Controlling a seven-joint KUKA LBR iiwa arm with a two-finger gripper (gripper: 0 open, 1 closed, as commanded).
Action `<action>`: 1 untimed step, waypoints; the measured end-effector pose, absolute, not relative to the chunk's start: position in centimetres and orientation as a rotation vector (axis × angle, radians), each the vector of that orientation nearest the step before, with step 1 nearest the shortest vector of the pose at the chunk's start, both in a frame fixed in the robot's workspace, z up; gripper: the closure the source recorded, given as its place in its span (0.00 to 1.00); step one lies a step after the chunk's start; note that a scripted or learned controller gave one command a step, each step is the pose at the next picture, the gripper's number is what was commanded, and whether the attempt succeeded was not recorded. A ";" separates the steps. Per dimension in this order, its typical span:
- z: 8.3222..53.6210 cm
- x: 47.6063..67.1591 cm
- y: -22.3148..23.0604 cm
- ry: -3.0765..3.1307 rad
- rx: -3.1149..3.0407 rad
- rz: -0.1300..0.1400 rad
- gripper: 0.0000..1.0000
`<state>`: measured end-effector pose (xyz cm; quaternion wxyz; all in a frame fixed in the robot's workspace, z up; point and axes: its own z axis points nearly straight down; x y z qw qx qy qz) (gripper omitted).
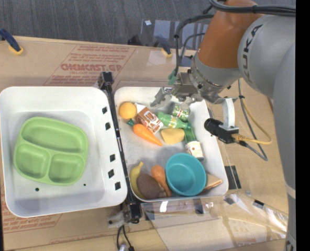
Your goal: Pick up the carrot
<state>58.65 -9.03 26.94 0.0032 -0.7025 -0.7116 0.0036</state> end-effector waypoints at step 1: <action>16.3 54.8 -9.0 -2.378 -2.034 0.019 0.00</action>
